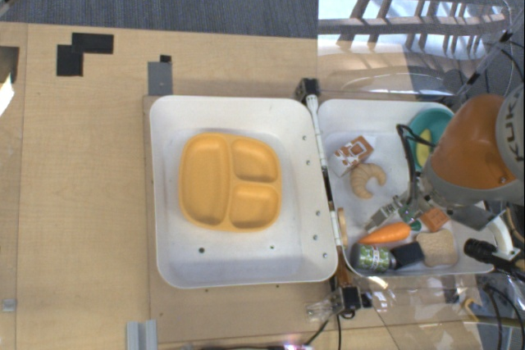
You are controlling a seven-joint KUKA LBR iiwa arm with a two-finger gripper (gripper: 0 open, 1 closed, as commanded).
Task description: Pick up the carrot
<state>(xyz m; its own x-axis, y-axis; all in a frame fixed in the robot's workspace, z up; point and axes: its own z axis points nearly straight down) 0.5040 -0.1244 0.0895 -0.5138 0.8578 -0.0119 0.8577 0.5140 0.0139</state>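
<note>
Carrot [386, 234]: tapered, smooth orange, beside claw [404, 211].

yellow divided plate [230, 180], croissant [368, 178], green can [375, 258]

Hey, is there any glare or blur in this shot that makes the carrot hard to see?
Camera view: bright striped glare falls on the bench above the right bin, not on the carrot, which looks sharp and evenly lit; the arm looks soft beside it.
</note>
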